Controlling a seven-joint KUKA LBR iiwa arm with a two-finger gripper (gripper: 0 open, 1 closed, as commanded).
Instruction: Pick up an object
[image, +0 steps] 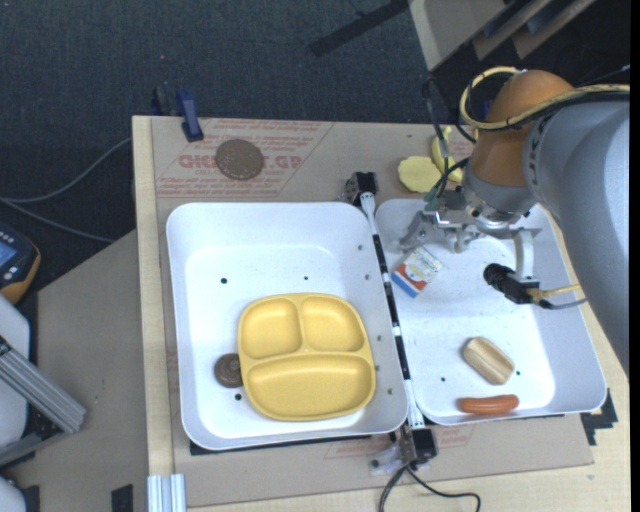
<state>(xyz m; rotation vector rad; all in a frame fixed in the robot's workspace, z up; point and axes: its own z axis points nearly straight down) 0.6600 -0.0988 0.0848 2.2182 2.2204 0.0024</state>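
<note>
Where the desk shows its pale bare edge nearest the camera, two shallow white bins sit side by side, their inner rims touching along a dark seam. The left bin holds a smooth yellow three-compartment plate, rounded at its corners, with a small brown disc touching the plate's left edge; open white floor lies above the plate. In the right bin, a glossy red-orange sausage lies near the front rim, a tan bread-like roll just behind it, apart. Bare floor opens in the middle. Farther back lies a small white packet with blue and red print, close to the seam. My end effector hangs over the bin's far part, just behind that packet; I cannot tell how it stands. A yellow lumpy piece rests beyond the rim.
</note>
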